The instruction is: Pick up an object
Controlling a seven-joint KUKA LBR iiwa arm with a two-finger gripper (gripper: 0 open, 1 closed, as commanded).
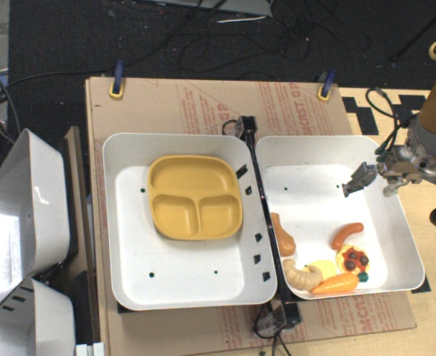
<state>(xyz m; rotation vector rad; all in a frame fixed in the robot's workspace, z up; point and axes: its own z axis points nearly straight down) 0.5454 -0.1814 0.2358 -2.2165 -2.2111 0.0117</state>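
Single fixed cam, mounted above the bench (pixel 203 99), looking down at a slant, so the far bench edge sits toward the top of frame and the near edge at the bottom. Mid-distance: both white bins fit whole, left bin (pixel 125 221) centre-left of frame, right bin (pixel 314 150) centre-right, their shared edge running roughly down the middle. Dark floor with cables (pixel 225 43) fills the top strip and the upper left. Arm (pixel 429 136) enters at the right edge of frame, mid-height. No second view, so no overlap to report.
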